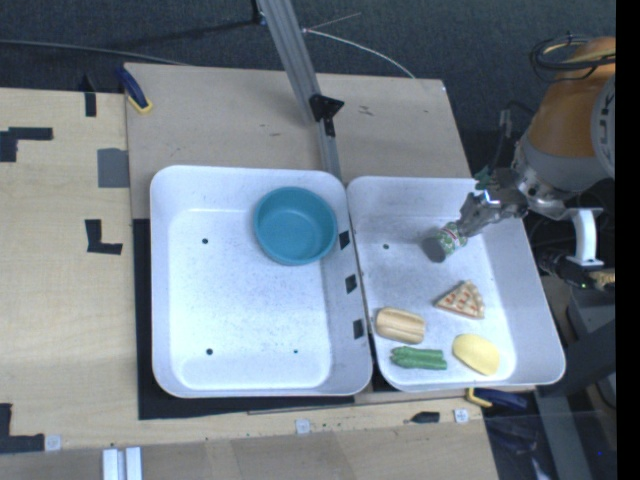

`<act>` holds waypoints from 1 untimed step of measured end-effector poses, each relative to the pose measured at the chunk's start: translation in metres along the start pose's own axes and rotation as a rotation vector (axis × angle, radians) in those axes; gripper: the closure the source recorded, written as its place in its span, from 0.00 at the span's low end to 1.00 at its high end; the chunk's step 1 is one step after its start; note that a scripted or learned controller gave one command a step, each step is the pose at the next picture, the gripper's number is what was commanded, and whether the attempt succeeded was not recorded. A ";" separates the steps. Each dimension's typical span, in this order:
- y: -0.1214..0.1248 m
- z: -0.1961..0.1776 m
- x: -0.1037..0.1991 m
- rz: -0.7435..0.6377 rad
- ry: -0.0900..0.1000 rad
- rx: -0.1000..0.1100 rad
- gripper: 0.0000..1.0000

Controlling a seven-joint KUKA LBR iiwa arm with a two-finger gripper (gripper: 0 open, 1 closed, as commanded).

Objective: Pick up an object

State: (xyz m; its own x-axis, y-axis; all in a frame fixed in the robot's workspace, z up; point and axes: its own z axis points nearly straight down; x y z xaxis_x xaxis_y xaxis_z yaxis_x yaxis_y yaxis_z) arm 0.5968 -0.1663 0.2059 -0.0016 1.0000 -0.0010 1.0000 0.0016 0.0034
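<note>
My gripper (440, 244) reaches in from the right and hangs low over the upper middle of the right bin (400, 200). Its tip looks dark grey, with a small green patch just behind it. In the lower part of that bin lie a pizza slice (461, 300), a hot dog bun (399, 323), a green bean pod (417, 358) and a yellow lemon-like piece (476, 353). All of them lie apart from the gripper, below it in the view. A blue bowl (294, 226) stands upright in the upper right of the left bin (200, 298).
A slanted metal pole (300, 63) runs down from the top to the gap between the bins. The arm's orange band and grey body (570, 138) stand at the right edge. Black tape marks dot the wooden bench at the left.
</note>
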 end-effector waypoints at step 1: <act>0.010 0.006 0.048 -0.004 0.002 0.004 1.00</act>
State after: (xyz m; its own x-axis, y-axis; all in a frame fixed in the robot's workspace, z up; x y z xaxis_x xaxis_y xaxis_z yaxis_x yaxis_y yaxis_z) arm 0.6072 -0.1183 0.2000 -0.0059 1.0000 0.0012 1.0000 0.0059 -0.0009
